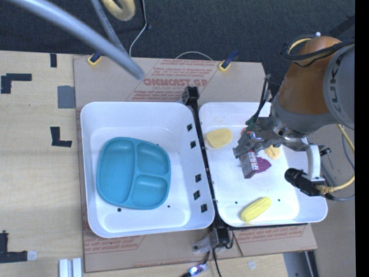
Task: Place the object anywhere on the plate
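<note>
1. Two bins are sitting side by side; the left bin (92, 212) is keeping the blue plate (134, 172) ready as the target.
2. Reaching over the right bin (305, 215), the arm (311, 85) is lowering its gripper (249, 161) onto a purple object (261, 165); whether the jaws are apart, I cannot tell.
3. Lying near it are a corn cob (255, 208) and a yellow piece (219, 137).

Blue 3-section plate (134, 173) flat in left bin (92, 120).

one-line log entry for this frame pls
arm: over right bin | gripper: down at purple object | plate: blue, left bin, nothing on it | also right bin: corn, yellow piece
</note>
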